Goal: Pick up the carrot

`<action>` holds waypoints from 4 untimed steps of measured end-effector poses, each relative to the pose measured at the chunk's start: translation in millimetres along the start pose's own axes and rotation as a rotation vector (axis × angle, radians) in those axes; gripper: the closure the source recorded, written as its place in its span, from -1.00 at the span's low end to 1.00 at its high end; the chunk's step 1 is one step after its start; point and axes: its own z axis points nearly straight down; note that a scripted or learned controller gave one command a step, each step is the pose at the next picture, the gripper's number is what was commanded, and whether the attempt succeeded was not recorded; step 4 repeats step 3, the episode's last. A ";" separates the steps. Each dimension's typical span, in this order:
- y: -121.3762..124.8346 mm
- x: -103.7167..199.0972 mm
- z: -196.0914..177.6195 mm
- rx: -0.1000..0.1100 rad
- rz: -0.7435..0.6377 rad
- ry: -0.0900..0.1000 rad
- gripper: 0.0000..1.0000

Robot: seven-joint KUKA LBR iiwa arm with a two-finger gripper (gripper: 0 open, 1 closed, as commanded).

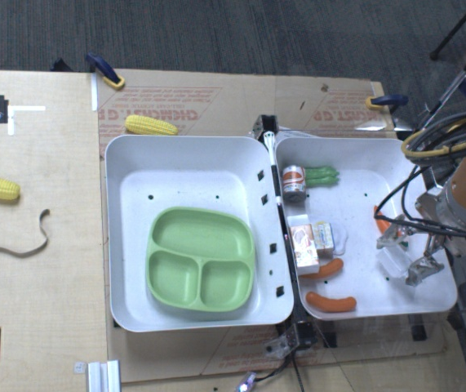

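A robot arm reaches into the right bin from the right. Its end effector hovers low over the bin's right side; whether it is wide or narrow cannot be told. The carrot lies apart from it, near the bin's front left corner, beside a small box. The approach seems underway; next, the arm must travel left and descend over the carrot.

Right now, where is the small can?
In the camera view, the small can stands in the right bin, near its top left corner, beside the green item and above the small carton.
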 end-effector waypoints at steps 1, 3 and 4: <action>-0.8 -2.3 -9.8 0.003 0.002 -0.006 1.00; 61.7 -22.8 18.3 -0.009 -0.016 0.013 1.00; 61.7 -22.8 18.3 -0.009 -0.016 0.013 1.00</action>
